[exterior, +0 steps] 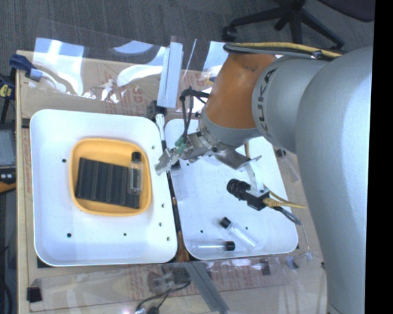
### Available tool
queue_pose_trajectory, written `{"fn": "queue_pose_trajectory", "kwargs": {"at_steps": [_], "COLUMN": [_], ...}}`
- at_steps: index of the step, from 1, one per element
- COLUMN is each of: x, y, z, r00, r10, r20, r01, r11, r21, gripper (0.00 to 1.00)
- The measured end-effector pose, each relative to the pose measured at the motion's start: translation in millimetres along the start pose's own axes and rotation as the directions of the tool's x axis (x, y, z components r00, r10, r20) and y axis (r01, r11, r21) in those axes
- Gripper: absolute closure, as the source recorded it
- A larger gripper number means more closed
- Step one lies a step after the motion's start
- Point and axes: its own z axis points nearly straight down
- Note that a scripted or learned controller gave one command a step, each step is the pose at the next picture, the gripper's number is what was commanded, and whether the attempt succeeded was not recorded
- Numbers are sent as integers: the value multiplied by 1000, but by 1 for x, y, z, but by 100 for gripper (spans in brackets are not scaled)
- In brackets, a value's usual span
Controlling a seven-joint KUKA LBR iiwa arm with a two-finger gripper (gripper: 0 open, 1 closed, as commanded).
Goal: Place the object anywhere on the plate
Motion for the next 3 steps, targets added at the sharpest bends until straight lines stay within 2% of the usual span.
{"fn": "queue_pose_trajectory", "kwargs": {"at_steps": [1,2,3], "x": [-36,-86,0], "y": [7,23,25], "z": [-1,-5,-38], "r00": [1000,999,999], "r10": [24,-32,44], "r20": [1,0,-1], "r01": [-24,32,-44], "r11": [1000,999,999], "r21": [-1,-2,-1], "gripper": [0,0,0]}}
